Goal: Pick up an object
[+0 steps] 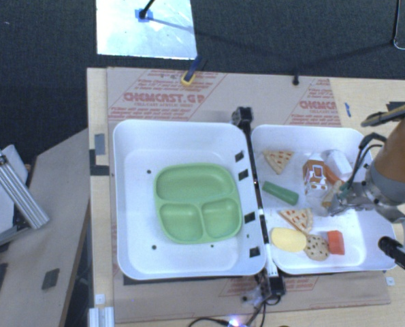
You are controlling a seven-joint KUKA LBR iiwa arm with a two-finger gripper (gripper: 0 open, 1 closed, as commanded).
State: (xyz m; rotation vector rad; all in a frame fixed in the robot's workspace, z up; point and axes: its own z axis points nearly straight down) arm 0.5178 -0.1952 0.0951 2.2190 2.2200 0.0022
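Note:
My gripper [336, 204] hangs low over the middle of the right bin [372, 251], on the arm [396, 165] that reaches in from the right. It sits just right of a small white and orange carton [315, 175] and above a red block [335, 242]. Nothing is visibly held in it. Around it lie two pizza slices [279, 160] [296, 218], a green cylinder [280, 193], a yellow oval piece [288, 239], a brown cookie [317, 248] and a white item [337, 160] beside an orange stick [331, 176].
The left bin [131, 148] holds a green divided plate [196, 202]. A black divider with clips [251, 182] runs between the bins. Cardboard [168, 94] lies under both bins, with a silvery sheet [146, 19] beyond it.

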